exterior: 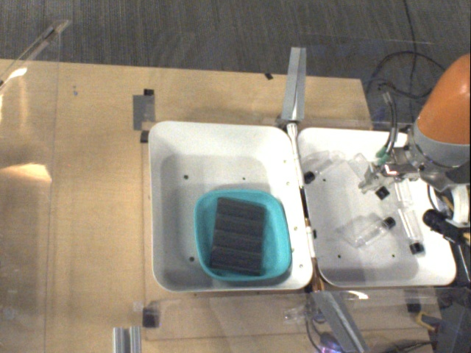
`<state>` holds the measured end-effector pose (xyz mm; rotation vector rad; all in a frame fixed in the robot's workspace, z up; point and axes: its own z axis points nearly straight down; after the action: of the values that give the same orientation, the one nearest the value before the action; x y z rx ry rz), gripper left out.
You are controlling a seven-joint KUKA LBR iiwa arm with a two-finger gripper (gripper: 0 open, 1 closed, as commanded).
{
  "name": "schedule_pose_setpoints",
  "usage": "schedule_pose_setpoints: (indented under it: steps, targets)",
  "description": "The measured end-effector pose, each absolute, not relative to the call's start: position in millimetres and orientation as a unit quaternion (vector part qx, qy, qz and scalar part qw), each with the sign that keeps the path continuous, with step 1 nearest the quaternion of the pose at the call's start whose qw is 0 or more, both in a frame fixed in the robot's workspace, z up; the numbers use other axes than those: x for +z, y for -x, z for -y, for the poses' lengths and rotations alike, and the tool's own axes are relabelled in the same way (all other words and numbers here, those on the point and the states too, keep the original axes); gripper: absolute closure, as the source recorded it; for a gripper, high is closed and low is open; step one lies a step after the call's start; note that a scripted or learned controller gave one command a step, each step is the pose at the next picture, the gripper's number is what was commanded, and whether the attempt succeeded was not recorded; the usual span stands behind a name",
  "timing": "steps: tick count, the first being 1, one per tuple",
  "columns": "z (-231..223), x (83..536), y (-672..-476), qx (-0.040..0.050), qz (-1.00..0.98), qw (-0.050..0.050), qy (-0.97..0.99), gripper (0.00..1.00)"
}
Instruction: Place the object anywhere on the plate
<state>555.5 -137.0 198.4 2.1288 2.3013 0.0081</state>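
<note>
Camera view is showing the dark ridged block (238, 235) already lying on the teal plate (206, 212) in the left bin (169, 168), arm (445, 123) hanging over the right bin (331, 197); gripper state I cannot tell, next likely just clearing away.

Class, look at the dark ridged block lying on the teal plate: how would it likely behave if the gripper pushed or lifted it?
The dark ridged block lies flat and broad on the teal plate, so it probably slides rather than rolls or tips. Its ribbed top suggests decent grip. It holds a straight outline, so it is likely stiff; its weight cannot be judged.
</note>
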Motion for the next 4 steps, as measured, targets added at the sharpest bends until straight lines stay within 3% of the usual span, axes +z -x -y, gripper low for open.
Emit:
schedule_pose_setpoints:
  steps: [1, 2, 3, 4]
  targets:
    - [72.0, 184.8, -545.8, 0.0016, -0.786, 0.002, -0.618, 1.00]
    - [12.3, 185.4, -555.8, 0.0021, -0.851, 0.003, -0.526, 1.00]
    - [-32.2, 184.7, -488.2, 0.0017, -0.898, 0.002, -0.441, 1.00]
    - [-31.8, 184.8, -488.3, 0.0018, -0.897, 0.002, -0.441, 0.00]
